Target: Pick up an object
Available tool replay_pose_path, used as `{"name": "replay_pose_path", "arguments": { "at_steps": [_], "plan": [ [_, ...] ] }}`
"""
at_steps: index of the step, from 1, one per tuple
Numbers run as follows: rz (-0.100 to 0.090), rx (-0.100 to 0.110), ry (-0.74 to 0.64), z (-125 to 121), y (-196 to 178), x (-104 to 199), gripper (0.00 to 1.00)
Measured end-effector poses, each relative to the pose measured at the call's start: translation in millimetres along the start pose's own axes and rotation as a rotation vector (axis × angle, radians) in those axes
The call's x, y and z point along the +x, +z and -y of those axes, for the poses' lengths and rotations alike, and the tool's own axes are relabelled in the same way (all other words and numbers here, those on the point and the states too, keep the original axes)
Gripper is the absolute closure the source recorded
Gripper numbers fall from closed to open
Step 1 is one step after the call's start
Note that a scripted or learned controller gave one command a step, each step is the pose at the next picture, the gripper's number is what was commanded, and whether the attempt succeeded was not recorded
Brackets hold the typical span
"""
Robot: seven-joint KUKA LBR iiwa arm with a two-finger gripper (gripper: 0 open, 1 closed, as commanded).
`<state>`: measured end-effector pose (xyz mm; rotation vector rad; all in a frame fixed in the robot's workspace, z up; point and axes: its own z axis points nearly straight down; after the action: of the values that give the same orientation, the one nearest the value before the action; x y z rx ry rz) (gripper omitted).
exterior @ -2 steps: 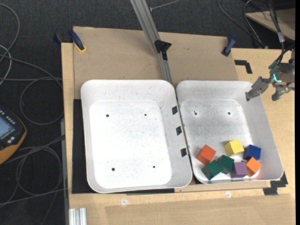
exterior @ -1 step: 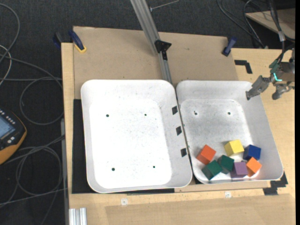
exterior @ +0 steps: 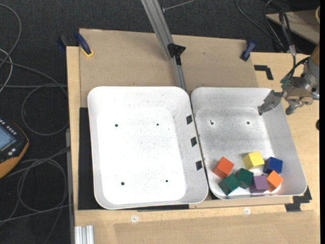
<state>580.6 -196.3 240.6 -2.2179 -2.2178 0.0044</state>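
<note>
The end effector (exterior: 278,104) sits at the right edge of the frame, over the upper right rim of the right bin (exterior: 229,108). Its 2 fingers (exterior: 267,103) are spread wide apart, and nothing lies between them. One dark finger points down-left over the bin wall; the other sits closer to the frame edge.

The blocks are clustered in the lower right corner of the right bin, well apart from the end effector. An orange-red block (exterior: 223,166) lies at the left of the cluster, with a yellow block (exterior: 253,159) to its upper right and a blue block (exterior: 273,164) further right. A dark green block (exterior: 245,177) sits in the middle, another green block (exterior: 229,184) just beside it at lower left, a purple block (exterior: 260,182) to its right, and an orange block (exterior: 274,179) touching the bin's right wall.

The left bin (exterior: 139,141) fills the center-left of the frame, showing only 4 small dark holes. Both bins rest on the pale wooden counter (exterior: 127,55). No readable writing or brand mark is visible on anything.
</note>
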Motion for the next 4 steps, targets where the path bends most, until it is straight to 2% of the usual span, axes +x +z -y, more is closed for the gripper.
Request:
{"name": "replay_pose_path", "arguments": {
  "at_steps": [1,2,3,4],
  "plan": [
    [-0.001,0.002,0.0,1,63,-3,0.0],
    [0.0,0.001,0.001,6,110,-9,0.0],
    [0.002,-0.009,-0.001,4,95,-9,1.0],
    [0.005,-0.014,-0.002,-5,32,-8,1.0]
  ]
}}
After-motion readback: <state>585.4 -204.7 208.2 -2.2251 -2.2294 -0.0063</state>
